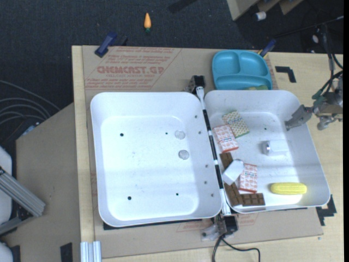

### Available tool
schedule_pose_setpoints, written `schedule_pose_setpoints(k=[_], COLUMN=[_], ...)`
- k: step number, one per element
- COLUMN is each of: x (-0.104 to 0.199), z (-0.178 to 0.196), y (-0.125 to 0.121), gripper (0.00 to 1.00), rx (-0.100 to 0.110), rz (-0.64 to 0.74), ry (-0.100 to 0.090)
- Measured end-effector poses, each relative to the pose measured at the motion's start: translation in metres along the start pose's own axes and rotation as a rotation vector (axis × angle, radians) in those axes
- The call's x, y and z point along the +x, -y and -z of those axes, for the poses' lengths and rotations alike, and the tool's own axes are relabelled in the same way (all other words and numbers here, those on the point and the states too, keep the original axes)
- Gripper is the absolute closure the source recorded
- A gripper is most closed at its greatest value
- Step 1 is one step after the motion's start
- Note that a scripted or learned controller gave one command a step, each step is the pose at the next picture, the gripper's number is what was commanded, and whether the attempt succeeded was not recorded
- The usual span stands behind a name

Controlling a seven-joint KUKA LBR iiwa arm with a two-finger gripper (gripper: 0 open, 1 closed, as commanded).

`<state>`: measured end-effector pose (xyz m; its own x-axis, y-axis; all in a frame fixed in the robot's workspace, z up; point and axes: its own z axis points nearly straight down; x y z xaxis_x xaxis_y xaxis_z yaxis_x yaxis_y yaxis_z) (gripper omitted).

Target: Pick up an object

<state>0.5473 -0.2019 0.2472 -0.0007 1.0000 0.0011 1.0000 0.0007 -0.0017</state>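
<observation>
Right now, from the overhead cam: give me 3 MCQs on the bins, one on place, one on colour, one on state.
1. Where does the yellow corn cob lie?
A. left bin
B. right bin, near corner
C. on the blue tray

2. What colour is the divided tray behind the bins?
A. blue
B. red
C. green

3. How does the hand stand to the objects?
A. closed around the corn cob
B. pressing on the chocolate bar
C. at the right bin's far right rim, apart from all of them

Answers:
1. B: the cob rests in the right bin, near its front right corner.
2. A: the tray is light blue.
3. C: the hand sits by the rim, with nothing between its fingers; the chocolate bar lies well away from it.
</observation>
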Motion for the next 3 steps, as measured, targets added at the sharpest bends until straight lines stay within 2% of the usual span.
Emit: schedule_pose_setpoints(k=[1,2,3], x=[0.045,0.105,0.097], z=[-0.142,-0.16,-0.162], y=[0.002,-0.002,-0.055], gripper=[0.0,0.0,0.0], rx=[-0.009,-0.009,-0.002], rz=[0.001,0.0,0.0], ry=[0.002,0.0,0.001])
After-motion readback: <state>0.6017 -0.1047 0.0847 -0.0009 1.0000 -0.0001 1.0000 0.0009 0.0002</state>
